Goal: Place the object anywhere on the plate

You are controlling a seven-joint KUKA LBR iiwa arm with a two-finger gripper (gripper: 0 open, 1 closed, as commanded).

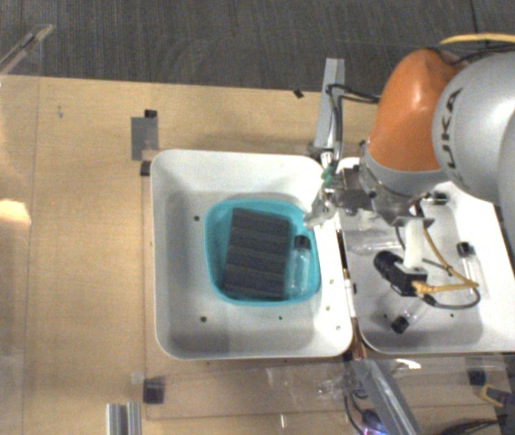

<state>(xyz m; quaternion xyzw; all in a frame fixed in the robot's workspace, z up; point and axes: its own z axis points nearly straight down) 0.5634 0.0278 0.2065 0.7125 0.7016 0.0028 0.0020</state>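
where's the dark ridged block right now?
The dark ridged block lies on the teal plate in the left bin, left of the gripper.

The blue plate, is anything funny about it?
A bit. The blue plate sits in the left bin, and the dark ridged block covers most of it, tilted. A small clear bottle lies at its right edge.

**Bench with two white bins**

The wooden bench (pixel 67 270) bears the left bin (pixel 178 270) near its middle. The right bin (pixel 502 320) sits just beside the left bin, rims touching. A small dark bracket (pixel 145 136) stands on the bench by the left bin's far-left corner.
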